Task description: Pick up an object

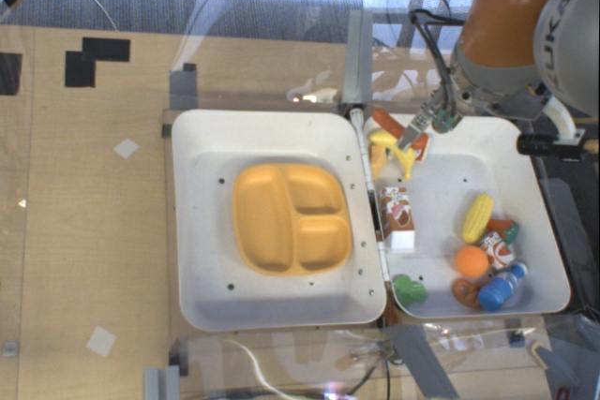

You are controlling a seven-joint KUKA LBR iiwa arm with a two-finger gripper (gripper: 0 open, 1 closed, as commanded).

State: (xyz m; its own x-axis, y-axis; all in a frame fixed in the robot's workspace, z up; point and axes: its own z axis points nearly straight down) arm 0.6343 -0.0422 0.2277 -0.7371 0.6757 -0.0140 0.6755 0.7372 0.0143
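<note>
**A:** Where's the thing to be picked?

**B:** Several candidates sit in the right bin. Closest to the gripper is a yellow banana at the bin's upper left corner, right of the divider between the bins. A red-orange item lies just above it, touching or nearly so.

**A:** And the claw, wide or narrow?

**B:** I cannot tell. The tip comes down at a slant just beside the banana's upper right, over the red-orange piece, but it is too small and blurred to read. Nothing shows plainly between its tips.

**A:** What else is in that bin?

**B:** A brown and white carton lies along the left wall, below the banana. A green piece sits in the lower left corner. Toward the lower right there is a cluster: a yellow corn cob, tilted, with an orange ball below it, a red and white item beside them, and a blue bottle at the bottom. A brown thing peeks out just left of the bottle.

**A:** And the other bin?

**B:** The left bin holds a yellow divided tray in its middle, with one long compartment on the left and two smaller ones on the right.

**A:** The arm?

**B:** The arm fills the upper right of the frame, its orange section above the grey wrist, reaching down and left to the bin's upper left corner.
</note>
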